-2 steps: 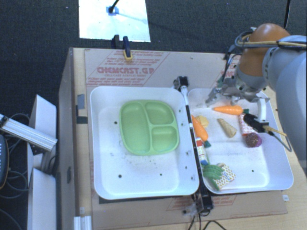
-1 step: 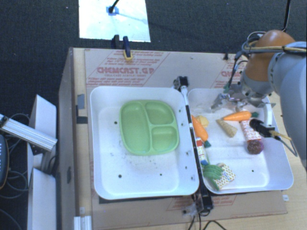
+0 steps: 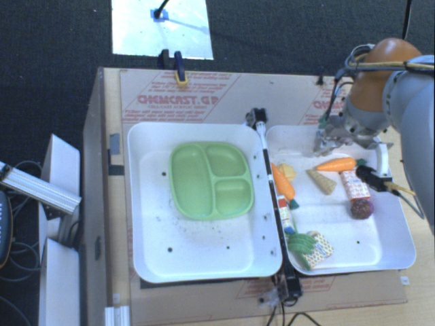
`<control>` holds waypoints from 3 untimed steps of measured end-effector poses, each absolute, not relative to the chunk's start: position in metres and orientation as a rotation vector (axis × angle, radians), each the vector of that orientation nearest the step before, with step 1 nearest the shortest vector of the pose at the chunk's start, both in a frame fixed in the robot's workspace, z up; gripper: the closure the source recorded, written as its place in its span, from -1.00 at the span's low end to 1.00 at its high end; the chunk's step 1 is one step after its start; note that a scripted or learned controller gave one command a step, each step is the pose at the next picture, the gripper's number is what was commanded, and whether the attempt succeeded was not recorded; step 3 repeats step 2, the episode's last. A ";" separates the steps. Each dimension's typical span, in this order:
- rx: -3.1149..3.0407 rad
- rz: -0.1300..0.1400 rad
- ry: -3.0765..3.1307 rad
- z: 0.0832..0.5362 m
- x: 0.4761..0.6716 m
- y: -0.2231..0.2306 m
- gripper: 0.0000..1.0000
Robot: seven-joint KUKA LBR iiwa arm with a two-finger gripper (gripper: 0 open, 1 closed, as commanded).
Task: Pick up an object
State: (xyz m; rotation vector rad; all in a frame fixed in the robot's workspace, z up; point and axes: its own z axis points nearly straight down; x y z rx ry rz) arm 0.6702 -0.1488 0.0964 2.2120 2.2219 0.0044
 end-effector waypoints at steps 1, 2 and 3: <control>2.212 0.004 2.222 0.096 0.670 -0.149 -1.00; 2.217 0.001 2.221 0.085 0.669 -0.180 -1.00; 2.217 0.001 2.221 0.085 0.669 -0.180 -1.00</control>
